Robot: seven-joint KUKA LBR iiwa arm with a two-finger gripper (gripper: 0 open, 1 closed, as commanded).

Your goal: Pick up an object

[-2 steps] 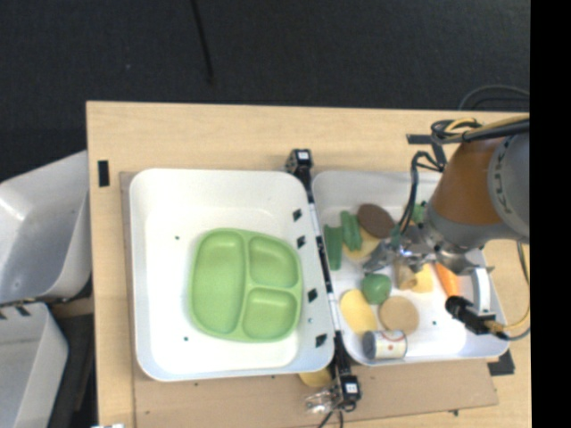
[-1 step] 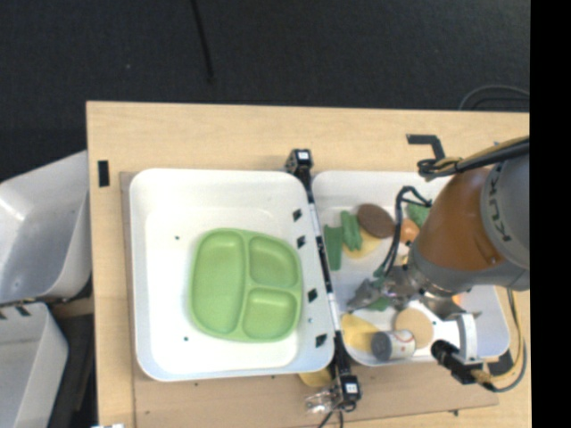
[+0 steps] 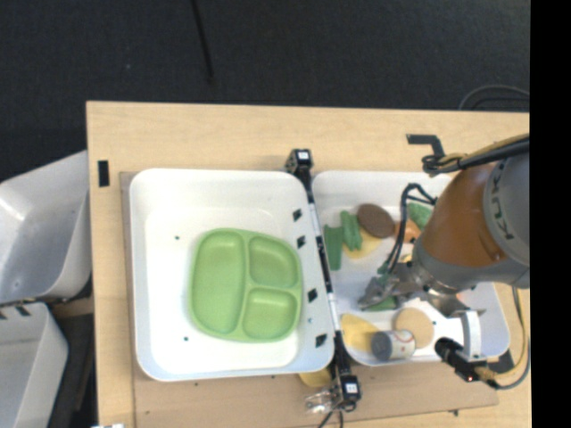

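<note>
Camera view: tool (image 3: 379, 294) lowered into right bin (image 3: 500, 328) among clutter to reach an object; grip state indiscernible

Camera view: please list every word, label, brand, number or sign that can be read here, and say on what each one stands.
"KU": dark letters on the grey arm, at the right edge; the rest is cut off.
Nothing else can be read. The green tray, the white bins and the small things in the right bin carry no legible text.
The small black clips between the bins are too small to show any mark.
</note>
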